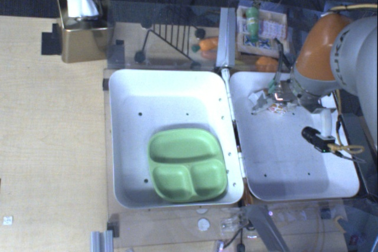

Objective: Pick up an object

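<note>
A green divided tray (186, 163) lies in the left white bin (136, 97), toward its front. My gripper (266, 102) is low over the back of the right white bin (283, 186), close to its far wall, with the arm reaching in from the right. Something small and pale with coloured flecks (276, 107) shows right at the gripper's tip; it is too blurred to tell what it is or whether it is held.
Behind the bins stand a box with a green bottle (253, 20), orange items (208, 44) and a wire rack (171, 38). A tan tissue box (80, 23) sits at the back left. A rail (231, 121) divides the two bins.
</note>
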You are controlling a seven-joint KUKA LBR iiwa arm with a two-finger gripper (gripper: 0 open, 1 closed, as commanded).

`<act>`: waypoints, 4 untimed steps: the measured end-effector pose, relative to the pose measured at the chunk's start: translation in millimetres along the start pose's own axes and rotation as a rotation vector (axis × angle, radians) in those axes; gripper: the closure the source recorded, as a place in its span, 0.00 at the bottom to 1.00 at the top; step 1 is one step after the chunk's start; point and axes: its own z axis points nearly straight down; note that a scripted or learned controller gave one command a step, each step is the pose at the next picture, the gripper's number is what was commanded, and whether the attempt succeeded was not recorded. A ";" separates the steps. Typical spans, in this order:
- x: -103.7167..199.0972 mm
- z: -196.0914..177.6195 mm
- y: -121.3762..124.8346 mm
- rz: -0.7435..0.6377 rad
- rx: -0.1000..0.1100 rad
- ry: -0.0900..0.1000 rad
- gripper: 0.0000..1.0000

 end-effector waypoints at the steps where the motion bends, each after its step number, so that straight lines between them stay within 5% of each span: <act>1: -17.3 7.2 26.2 0.038 -0.004 -0.001 0.00; 2: -33.7 -95.5 54.8 -0.025 0.020 0.007 0.00; 3: -7.9 2.6 59.6 0.058 -0.002 0.001 0.00; 4: -7.1 15.4 30.4 0.055 0.021 0.007 0.00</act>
